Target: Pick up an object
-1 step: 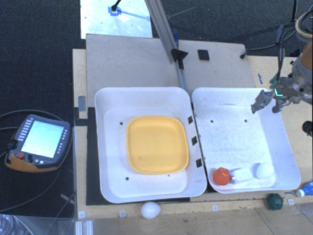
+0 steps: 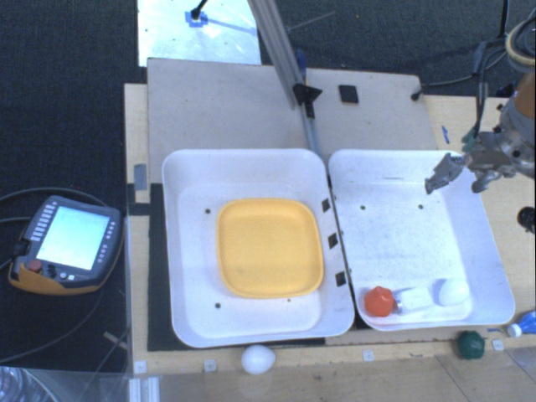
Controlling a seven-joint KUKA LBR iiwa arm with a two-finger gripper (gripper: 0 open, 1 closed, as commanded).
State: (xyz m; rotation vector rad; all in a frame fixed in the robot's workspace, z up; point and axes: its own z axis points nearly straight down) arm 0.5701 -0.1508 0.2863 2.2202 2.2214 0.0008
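Note:
My gripper (image 2: pixel 461 179) hangs over the right bin's (image 2: pixel 402 224) far right edge, its two fingers spread apart with nothing between them. Along that bin's near wall lie an orange-red ball (image 2: pixel 379 301), a white bottle-like piece (image 2: pixel 414 299) and a white round object (image 2: pixel 452 291), all well below and apart from the gripper. A square yellow plate (image 2: pixel 270 246) lies flat in the middle of the left bin (image 2: pixel 188 224).
A white egg-shaped object (image 2: pixel 258 359) and a dark green ball (image 2: pixel 471 344) lie on the bench in front of the bins. A teach pendant (image 2: pixel 65 243) rests at the left. A metal pole (image 2: pixel 280 40) slants over the bench's back.

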